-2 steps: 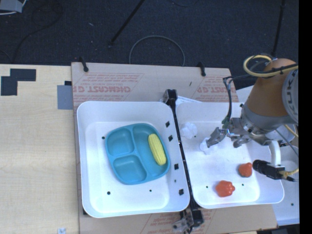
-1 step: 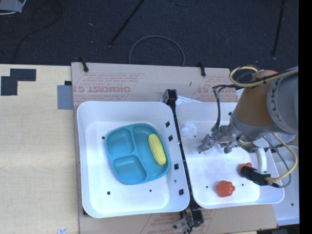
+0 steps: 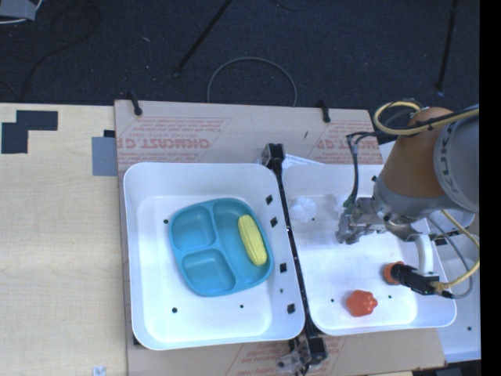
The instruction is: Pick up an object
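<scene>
An orange-red round object (image 3: 361,303) lies near the front of the right bin (image 3: 329,319). A clear, pale object (image 3: 303,207) sits at the right bin's back left. In the left bin (image 3: 149,210) a blue divided plate (image 3: 211,249) carries a yellow corn cob (image 3: 252,239) in its right compartment. My gripper (image 3: 350,230) hangs low over the middle of the right bin, right of the clear object and above-left of the orange-red one. Nothing shows between its fingers.
A black divider rail (image 3: 286,249) runs between the two bins. The arm's orange band (image 3: 415,167) and cables (image 3: 438,276) cover the right bin's right side. Cardboard (image 3: 235,135) lies under the bins.
</scene>
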### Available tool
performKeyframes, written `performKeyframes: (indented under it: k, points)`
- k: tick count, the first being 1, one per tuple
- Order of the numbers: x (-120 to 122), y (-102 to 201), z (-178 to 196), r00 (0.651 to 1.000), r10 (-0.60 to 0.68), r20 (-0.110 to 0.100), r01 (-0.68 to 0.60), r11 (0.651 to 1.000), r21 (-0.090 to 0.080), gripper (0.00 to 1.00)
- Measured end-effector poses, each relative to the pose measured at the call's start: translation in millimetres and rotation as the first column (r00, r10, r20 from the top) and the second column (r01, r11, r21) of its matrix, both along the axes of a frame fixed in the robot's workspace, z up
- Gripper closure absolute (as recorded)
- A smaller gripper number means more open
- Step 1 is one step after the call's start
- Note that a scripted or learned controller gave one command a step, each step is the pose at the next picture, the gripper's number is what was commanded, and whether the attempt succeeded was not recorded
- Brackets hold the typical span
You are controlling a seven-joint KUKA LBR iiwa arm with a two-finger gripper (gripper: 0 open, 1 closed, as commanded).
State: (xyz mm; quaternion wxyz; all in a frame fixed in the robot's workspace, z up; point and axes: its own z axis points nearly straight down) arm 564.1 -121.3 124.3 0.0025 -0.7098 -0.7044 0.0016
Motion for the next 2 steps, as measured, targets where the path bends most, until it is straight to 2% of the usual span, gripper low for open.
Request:
performKeyframes:
  k: [1,2]
  points:
    - [5,8,53,1.0,0.008,0.007,-0.008,1.0,-0.001,1.0]
    - [10,-2,111,1.0,0.008,0.01,-0.008,1.0,-0.003,1.0]
